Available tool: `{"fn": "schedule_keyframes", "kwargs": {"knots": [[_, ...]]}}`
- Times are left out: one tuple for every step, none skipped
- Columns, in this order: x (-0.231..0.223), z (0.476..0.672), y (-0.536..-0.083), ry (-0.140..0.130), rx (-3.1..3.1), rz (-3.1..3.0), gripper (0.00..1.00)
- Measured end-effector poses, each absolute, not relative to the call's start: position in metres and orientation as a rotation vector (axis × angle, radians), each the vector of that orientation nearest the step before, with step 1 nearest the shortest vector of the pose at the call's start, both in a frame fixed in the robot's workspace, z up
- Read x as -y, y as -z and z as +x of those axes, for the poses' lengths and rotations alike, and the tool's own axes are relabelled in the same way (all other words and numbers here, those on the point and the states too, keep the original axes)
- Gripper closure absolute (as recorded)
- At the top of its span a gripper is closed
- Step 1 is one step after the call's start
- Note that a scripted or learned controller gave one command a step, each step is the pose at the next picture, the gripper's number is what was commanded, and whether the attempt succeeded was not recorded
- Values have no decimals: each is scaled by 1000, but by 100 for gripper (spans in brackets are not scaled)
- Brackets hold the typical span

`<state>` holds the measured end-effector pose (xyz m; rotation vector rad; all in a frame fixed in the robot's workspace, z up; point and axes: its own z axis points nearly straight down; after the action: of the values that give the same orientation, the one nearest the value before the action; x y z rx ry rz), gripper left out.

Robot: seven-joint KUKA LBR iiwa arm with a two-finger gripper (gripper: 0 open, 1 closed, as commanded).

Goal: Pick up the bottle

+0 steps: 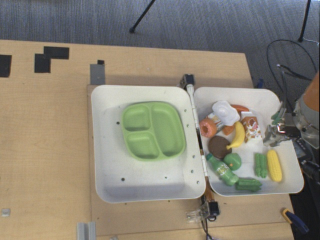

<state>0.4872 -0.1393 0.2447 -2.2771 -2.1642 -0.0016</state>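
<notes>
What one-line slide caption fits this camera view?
Gripper poised at right bin's edge; green bottle lies untouched among toy food.

You are looking down at two white bins. The left bin (107, 184) is holding a green divided plate (152, 130). The right bin (290, 181) is holding toy food: a green bottle (222, 170) lying at its lower left, a banana (237, 136), a donut (207, 128) and corn (274, 165). The gripper (276, 130) is hovering at the frame's right edge, above the corn.

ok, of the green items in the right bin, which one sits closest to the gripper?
The green pea pod, lying right beside the yellow corn, just below the gripper. The green bottle and the other green pieces sit further left.
</notes>
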Motion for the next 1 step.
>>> {"fn": "schedule_keyframes", "kwargs": {"knots": [[67,498,-231,3,2344,-2093,100]]}}
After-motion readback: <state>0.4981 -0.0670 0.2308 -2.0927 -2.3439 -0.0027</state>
